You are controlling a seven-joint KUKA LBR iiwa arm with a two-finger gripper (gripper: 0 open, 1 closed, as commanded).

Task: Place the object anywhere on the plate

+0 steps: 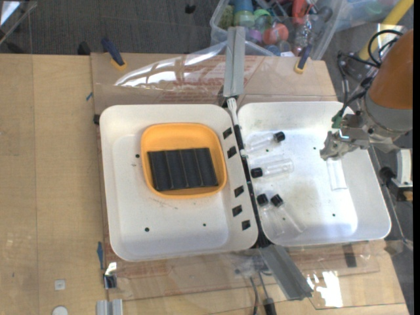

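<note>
An orange plate (178,132) lies in the left bin (131,231), and a black ribbed rectangular block (182,168) rests flat on it. The right bin (369,223) holds several clear vials with black caps, such as one (268,139) near the divider and another (276,168) below it. A clear vial (336,174) lies at the bin's right side. My gripper (329,148) hangs over the right bin's right part, just above and left of that vial, far from the plate. Nothing is visibly held in it.
A grey divider bar (233,64) runs between the bins at the back. Black clips (237,190) line the seam between them. A clear tub of coloured toys (282,8) stands behind the bench. Cables (357,67) hang near the arm at right.
</note>
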